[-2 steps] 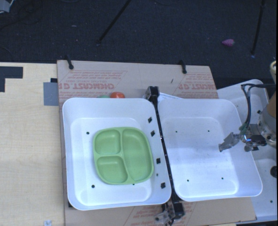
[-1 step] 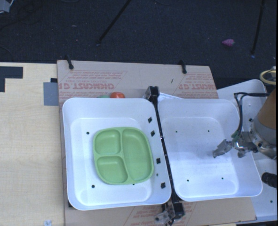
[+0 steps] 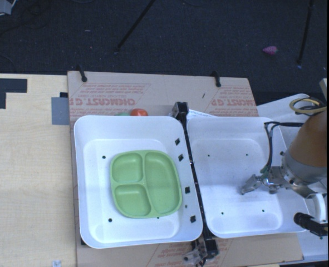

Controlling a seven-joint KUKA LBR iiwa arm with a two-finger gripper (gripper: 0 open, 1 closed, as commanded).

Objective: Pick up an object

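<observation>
A light green divided plate lies flat in the left white bin, a little right of its middle. My gripper hangs low over the right bin, near that bin's right side, pointing left. Nothing shows in the gripper. The grey arm with its orange band comes in from the right edge. The plate is a full bin's width away from the gripper.
A small red-orange object and a bit of green beside it sit just behind the left bin's back rim on the cardboard. A black divider joins the two bins. Light wooden benchtop spreads to the left.
</observation>
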